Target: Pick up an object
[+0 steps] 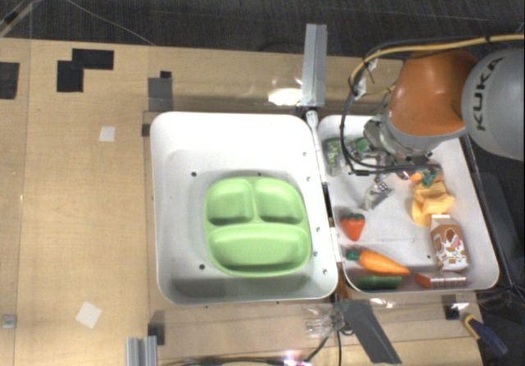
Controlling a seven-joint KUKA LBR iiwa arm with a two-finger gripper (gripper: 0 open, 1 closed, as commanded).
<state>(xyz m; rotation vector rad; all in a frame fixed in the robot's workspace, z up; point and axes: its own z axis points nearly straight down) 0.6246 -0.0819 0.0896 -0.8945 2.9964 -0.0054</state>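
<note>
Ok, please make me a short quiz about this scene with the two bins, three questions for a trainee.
1. True or false: the green tray lies in the left bin.
2. Which bin is the gripper over? A) left B) right
3. Fill in: the carrot lies between the strawberry and the ____ vegetable at the near wall.

Key: 1 true. 2 B, the right bin. 3 green.
</note>
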